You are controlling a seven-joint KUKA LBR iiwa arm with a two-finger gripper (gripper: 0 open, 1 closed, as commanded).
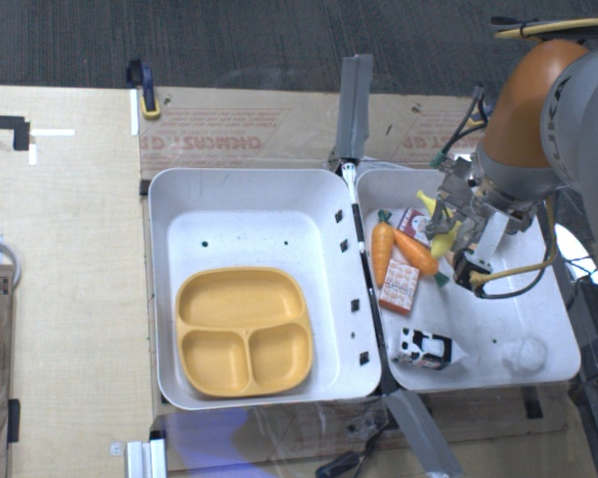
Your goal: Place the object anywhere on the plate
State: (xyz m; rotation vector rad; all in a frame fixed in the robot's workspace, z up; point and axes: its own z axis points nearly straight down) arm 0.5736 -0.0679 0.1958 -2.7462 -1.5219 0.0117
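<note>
A yellow plate (244,302) with three compartments lies in the front half of the left bin (229,217). In the right bin (533,302), at the back left, lie an orange carrot (381,252), a second carrot (416,251) slanting beside it, a red-and-white box (400,287) and a yellow item (426,205). My gripper (447,239) hangs low over this cluster, right next to the slanting carrot and the yellow item. The wrist hides its tips.
A black-and-white cow toy (424,347) sits at the front left of the right bin, and a clear cup (526,355) lies at its front right. A grey divider post (353,108) rises between the bins at the back. Cables (513,279) loop below the wrist.
</note>
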